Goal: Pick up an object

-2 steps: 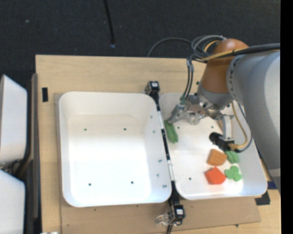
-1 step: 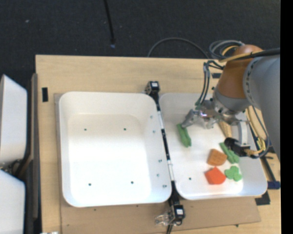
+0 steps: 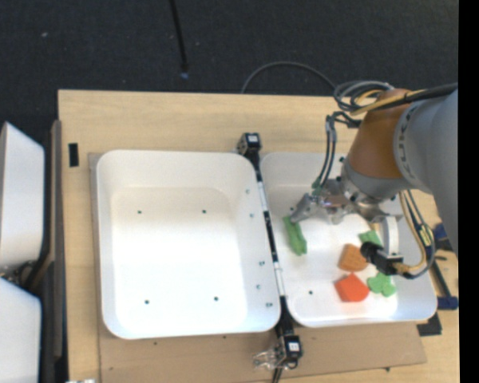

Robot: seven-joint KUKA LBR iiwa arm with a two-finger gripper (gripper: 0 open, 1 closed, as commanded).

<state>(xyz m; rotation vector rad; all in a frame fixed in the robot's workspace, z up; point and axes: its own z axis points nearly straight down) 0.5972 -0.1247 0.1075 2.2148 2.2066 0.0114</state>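
The arm (image 3: 399, 146) enters from 3 o'clock over the right bin (image 3: 319, 309); its gripper (image 3: 303, 211) sits just above a green piece (image 3: 294, 235); fingers' spread I cannot tell; nothing is seen clamped; at the bin's 4 o'clock lie an orange block (image 3: 352, 257), a red block (image 3: 352, 288) and green bits (image 3: 382, 285); the left bin (image 3: 112, 238) adjoins.

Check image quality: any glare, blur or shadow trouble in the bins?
Camera view: left bin glares near-white, its floor detail washed out; right bin evenly lit, with soft shadow under the arm; gripper looks smeared; green piece and red block are soft-edged but readable.
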